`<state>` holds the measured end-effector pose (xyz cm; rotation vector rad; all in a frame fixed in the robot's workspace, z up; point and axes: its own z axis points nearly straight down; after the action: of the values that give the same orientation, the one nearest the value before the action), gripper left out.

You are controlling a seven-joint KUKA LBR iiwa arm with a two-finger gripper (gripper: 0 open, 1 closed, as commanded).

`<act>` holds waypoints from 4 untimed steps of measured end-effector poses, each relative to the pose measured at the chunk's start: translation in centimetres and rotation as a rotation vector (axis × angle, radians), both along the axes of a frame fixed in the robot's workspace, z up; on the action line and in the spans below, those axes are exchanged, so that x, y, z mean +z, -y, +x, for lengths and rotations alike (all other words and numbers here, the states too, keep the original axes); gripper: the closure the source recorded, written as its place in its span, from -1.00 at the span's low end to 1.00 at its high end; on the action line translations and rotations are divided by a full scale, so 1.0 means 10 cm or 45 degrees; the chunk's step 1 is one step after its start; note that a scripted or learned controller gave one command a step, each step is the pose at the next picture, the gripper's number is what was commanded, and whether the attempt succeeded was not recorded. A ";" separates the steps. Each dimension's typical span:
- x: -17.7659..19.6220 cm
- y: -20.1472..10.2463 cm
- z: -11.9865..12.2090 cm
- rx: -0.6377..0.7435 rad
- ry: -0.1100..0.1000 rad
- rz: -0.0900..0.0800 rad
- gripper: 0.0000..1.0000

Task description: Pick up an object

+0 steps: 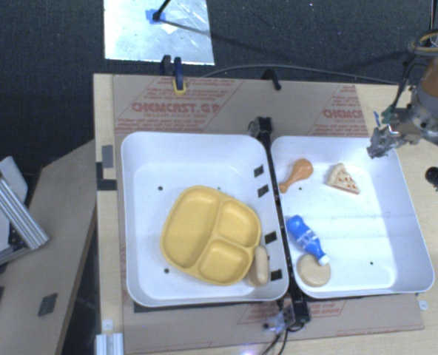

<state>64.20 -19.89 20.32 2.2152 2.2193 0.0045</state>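
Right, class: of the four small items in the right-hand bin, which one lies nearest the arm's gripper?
The pizza slice, a tan wedge at the bin's far right. The gripper hangs just above it; the drumstick, blue bottle and round cookie lie farther away.

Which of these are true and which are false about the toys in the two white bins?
1. The yellow tray lies in the left bin. True.
2. The blue bottle lies in the left bin. False: it is in the right bin, near the divider.
3. The pincer has the pizza slice between its fingers. False: the slice lies on the bin floor, apart from the pincer.
4. The drumstick lies left of the pizza slice. True.
5. The round cookie sits by the bottle's cap end. True.
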 end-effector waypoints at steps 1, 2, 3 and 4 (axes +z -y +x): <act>0.55 0.00 0.02 0.004 0.003 -0.001 1.00; 0.41 -0.54 0.01 0.009 -0.007 0.004 1.00; 0.47 -1.14 0.03 0.010 -0.005 0.004 1.00; 0.51 -1.73 0.08 0.011 -0.005 0.005 1.00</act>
<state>64.99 -2.63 25.39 2.2092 2.2329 0.0046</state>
